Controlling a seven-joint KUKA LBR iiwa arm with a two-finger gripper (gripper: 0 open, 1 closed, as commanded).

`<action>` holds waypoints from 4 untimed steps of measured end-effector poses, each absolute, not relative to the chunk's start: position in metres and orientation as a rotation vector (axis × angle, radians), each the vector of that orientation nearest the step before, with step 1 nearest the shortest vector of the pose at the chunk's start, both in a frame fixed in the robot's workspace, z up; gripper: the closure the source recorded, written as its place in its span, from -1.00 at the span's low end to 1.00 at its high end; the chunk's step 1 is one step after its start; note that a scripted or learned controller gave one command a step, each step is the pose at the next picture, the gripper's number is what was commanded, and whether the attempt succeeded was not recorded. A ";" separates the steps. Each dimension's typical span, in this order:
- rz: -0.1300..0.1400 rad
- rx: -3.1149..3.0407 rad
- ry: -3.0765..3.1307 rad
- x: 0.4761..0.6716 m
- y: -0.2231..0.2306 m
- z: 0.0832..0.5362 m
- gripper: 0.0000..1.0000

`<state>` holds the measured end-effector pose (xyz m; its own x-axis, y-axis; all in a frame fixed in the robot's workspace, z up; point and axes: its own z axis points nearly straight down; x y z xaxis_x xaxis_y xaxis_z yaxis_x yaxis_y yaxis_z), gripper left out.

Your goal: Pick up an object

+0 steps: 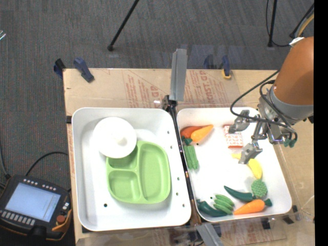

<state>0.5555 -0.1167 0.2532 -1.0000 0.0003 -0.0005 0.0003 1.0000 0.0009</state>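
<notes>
Bench: two bins (82, 137) | two carrots (201, 132) | one banana (254, 168)

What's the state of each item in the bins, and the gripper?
gripper: open, hovering low over the banana, nothing between its fingers
banana: lying flat in the right bin, just under the gripper
carrot: lying at the bin's top left
second carrot: lying at the bottom edge
green tray: flat in the left bin, compartments bare
white bowl: overlapping the tray's upper left corner
</notes>
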 end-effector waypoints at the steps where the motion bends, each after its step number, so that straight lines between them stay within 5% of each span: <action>1: 0.005 -0.037 3.150 0.611 -0.139 0.171 -1.00; 2: 0.004 0.118 3.143 0.633 -0.148 0.085 -1.00; 3: 0.001 0.111 3.140 0.568 -0.189 0.087 -1.00; 4: 0.002 0.103 3.137 0.570 -0.187 0.098 1.00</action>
